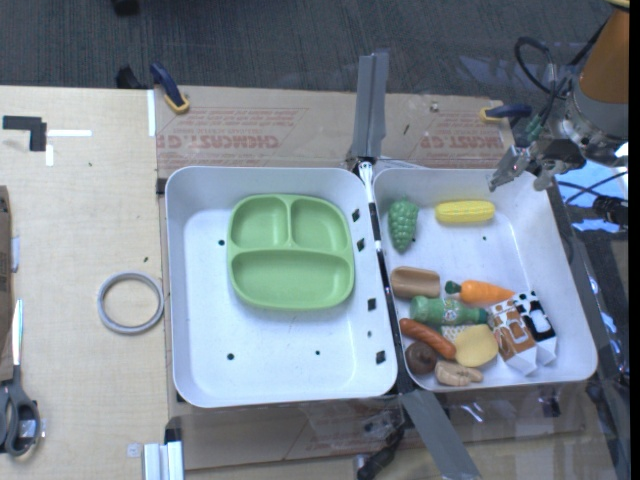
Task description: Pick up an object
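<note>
Camera view: I'm holding the gripper (522, 168) right of the corn (465, 211), which is lying crosswise; finger state I cannot tell.

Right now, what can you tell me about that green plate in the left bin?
The green divided plate looks like matte plastic, pale green, rounded at its corners. Raised ridges split it into three compartments: two smaller ones on the far side and one wide one nearer the camera. It lies flat, right side up, on the floor of the left white bin, toward the bin's far half and roughly centred side to side. It rests on the bin floor alone.
</note>
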Action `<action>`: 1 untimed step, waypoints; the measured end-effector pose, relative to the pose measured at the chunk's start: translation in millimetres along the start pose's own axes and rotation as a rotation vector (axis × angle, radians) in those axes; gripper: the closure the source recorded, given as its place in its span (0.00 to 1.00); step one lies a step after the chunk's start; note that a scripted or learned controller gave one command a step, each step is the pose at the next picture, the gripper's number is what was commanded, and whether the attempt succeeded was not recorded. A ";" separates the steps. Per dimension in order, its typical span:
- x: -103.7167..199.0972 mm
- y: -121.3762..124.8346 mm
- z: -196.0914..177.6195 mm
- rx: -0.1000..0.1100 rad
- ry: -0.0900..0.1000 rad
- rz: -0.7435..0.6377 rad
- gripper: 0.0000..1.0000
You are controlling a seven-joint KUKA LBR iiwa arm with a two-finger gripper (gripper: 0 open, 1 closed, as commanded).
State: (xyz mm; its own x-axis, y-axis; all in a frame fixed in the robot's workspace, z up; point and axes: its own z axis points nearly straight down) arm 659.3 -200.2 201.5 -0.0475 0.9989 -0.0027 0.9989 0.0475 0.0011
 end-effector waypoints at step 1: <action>-6.2 2.0 89.1 -0.008 -0.002 0.125 0.00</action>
State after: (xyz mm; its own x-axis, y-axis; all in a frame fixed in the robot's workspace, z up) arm 661.7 -206.5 112.4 0.0772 0.9970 -0.0035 0.9970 -0.0772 0.0098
